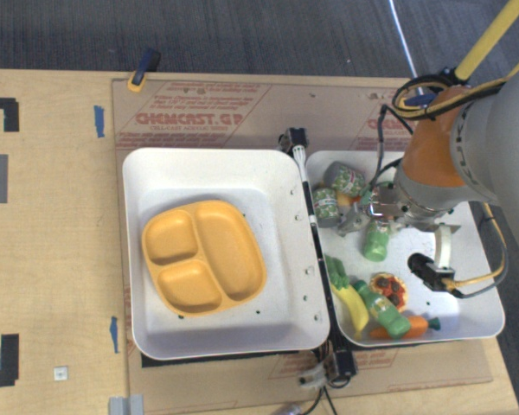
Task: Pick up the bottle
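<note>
1. Green bottle [376, 242] – upright-ish in right bin [484, 318], just below gripper [374, 210].
2. Grip state – cannot tell.
3. Yellow divided tray [203, 255] in left bin [147, 180].

Single fixed camera sitting above the bench [52, 232], looking down at a slant from moderate height. Both white bins [225, 167] lying mid-frame toward 4 o'clock; arm [467, 145] entering from 3 o'clock; dark floor running along 12 o'clock.
</note>
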You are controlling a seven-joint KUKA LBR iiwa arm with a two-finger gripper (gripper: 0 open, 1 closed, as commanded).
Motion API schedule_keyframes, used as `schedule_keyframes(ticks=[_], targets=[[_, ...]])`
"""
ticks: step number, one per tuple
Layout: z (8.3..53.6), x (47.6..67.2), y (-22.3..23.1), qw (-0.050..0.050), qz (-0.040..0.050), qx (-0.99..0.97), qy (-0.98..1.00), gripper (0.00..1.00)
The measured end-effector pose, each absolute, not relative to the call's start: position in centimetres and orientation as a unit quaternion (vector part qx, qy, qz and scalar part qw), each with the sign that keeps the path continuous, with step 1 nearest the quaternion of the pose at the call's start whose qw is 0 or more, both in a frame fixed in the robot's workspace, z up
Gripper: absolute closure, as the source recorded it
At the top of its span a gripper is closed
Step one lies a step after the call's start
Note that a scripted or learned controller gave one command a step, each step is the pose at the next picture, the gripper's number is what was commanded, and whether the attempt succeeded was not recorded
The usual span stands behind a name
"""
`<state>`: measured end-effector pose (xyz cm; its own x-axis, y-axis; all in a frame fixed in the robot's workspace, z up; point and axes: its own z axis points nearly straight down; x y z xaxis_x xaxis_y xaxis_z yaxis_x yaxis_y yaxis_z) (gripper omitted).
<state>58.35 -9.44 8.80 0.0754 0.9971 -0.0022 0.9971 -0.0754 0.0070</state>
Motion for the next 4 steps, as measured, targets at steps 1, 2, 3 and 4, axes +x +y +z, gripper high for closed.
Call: schedule_keyframes(ticks=[1,2,3,4], targets=[[9.9,58.4,-9.6,0.007,0.0016,0.733,0.68,1.0],[18.5,55.3,-4.1,0.0,0.0005,0.713,0.701,1.0],[24.2,59.1,-6.0,0.001,0.0006,0.727,0.687,1.0],[24.0,53.4,-10.4,-0.001,-0.0004,0.652,0.759,1.0]])
